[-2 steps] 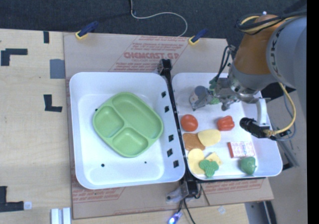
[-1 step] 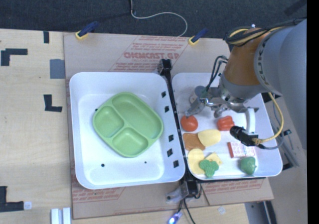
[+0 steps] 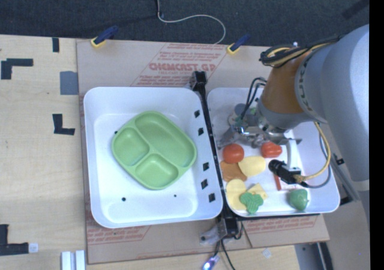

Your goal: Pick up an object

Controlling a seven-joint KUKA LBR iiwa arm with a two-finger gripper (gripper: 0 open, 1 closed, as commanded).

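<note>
Hovering over the right bin (image 3: 312, 206), the gripper (image 3: 251, 134) sits among the toy food at its 10 o'clock corner.

You see a red tomato (image 3: 233, 153) at the gripper's 7 o'clock and a second red piece (image 3: 271, 149) at its 4 o'clock, each close by it. Whether the claw is wide, narrow or holding anything, you cannot tell from this angle. The pale yellow piece (image 3: 252, 166) lies with its long axis running 3 to 9 o'clock. A green broccoli (image 3: 252, 202) rests at the bin's 6 o'clock edge. In the left bin (image 3: 102, 203), the green divided plate (image 3: 153, 149) has its long axis running 10 to 4 o'clock.
</note>
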